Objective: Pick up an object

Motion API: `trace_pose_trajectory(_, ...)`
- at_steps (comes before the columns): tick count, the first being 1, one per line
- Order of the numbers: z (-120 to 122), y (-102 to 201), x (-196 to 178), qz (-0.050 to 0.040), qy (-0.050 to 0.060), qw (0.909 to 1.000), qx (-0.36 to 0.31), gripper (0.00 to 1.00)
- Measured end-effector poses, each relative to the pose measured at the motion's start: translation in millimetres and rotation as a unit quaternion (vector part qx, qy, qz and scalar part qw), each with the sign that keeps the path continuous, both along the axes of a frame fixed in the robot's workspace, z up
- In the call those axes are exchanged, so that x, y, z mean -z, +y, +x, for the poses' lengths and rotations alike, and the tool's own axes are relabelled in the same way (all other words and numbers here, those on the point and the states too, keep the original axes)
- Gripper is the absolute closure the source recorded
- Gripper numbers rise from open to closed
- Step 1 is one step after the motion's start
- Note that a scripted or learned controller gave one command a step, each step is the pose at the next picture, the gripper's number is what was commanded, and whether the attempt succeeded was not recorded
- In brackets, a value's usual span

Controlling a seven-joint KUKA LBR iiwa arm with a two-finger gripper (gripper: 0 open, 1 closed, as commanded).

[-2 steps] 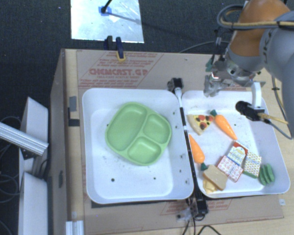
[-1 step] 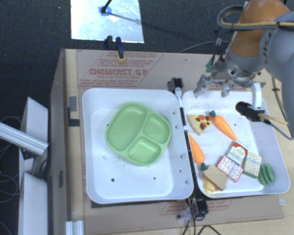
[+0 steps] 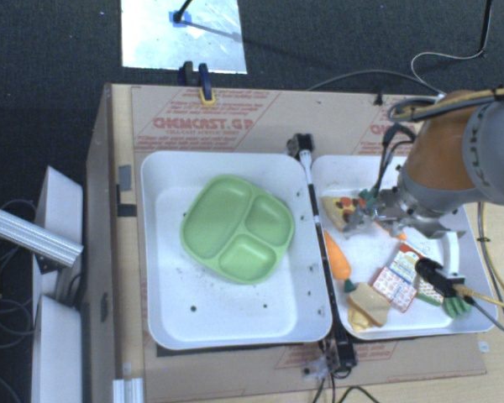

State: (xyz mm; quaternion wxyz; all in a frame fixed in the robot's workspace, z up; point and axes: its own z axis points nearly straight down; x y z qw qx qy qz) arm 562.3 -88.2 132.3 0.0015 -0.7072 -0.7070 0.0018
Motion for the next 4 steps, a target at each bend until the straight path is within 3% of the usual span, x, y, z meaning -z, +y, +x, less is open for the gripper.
trace_pose_trajectory(1, 96, -1, 45, 0.0001, -0.007, 1.0000, -0.002, 0.00)
trace_pose_trajectory(2, 107, -9, 47, 0.0000, -0.004, 1.0000, -0.003, 0.00)
trace_pose_trajectory(3, 107, 6, 47, 0.0001, -0.003, 1.0000, -0.003, 0.00)
trace_pose_trajectory(4, 107, -15, 47, -0.0003, -0.004, 1.0000, -0.001, 0.00)
